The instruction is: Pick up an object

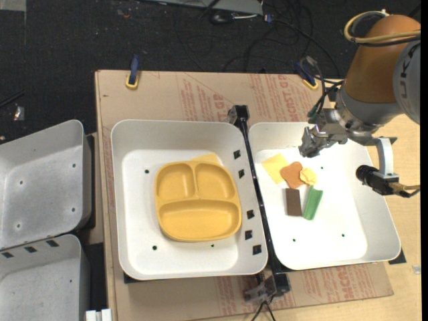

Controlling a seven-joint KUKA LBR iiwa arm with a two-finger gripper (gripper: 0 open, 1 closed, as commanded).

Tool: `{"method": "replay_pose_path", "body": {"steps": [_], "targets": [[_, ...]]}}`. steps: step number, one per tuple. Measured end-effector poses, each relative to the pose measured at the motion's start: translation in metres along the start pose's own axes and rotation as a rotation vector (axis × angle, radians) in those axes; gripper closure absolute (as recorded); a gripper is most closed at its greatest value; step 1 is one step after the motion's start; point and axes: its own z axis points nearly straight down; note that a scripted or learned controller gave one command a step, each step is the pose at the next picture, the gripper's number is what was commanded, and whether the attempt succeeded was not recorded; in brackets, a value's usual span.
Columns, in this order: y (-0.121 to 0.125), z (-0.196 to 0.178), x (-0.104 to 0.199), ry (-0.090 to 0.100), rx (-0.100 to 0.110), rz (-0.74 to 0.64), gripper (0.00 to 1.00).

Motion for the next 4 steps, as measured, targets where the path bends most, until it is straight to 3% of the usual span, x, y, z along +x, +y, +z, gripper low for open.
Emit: {"method": "replay_pose_path", "body": {"steps": [1,3,4], "targets": [[0.001,-0.006,0.0,0.0,0.005,0.001,1.0],[0.001,-0.014,0.095,0.002,0.006,-0.003,1.0],[-0.003,0.0,0.145,0.002,0.009,-0.003,1.0]]}}
